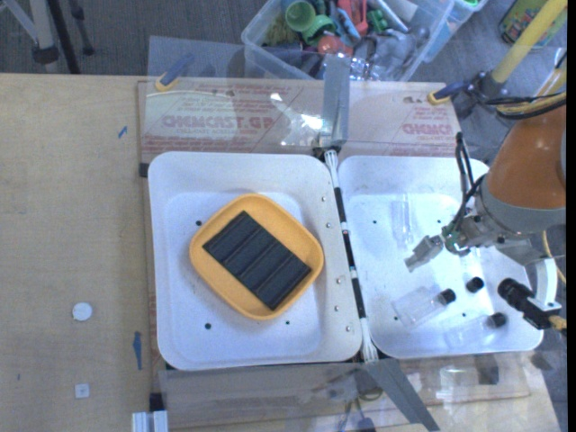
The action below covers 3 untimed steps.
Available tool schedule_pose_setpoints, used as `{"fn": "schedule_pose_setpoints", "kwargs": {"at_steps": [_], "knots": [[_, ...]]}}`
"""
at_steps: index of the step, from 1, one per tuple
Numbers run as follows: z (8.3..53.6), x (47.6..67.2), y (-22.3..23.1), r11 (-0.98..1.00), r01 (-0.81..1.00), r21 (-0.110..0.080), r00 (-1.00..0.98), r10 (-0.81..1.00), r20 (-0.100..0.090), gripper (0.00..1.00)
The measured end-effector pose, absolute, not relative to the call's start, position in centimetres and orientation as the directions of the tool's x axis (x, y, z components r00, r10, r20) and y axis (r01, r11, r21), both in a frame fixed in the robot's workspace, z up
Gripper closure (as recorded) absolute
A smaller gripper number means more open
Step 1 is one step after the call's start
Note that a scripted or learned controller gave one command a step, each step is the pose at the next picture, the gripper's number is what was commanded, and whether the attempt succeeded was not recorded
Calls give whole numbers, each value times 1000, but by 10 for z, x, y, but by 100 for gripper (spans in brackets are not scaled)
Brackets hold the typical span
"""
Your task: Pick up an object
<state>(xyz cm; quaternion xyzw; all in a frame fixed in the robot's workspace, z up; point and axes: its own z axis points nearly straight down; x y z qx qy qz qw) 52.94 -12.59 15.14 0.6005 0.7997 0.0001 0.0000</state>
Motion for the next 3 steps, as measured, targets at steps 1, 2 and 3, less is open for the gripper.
{"fn": "schedule_pose_setpoints", "kwargs": {"at_steps": [1, 2, 3], "knots": [[206, 589, -123, 422, 907, 3, -422, 907, -3, 0], [210, 603, -39, 702, 712, 4, -702, 712, -5, 0], [182, 587, -96, 701, 713, 1, -701, 713, -1, 0]]}}
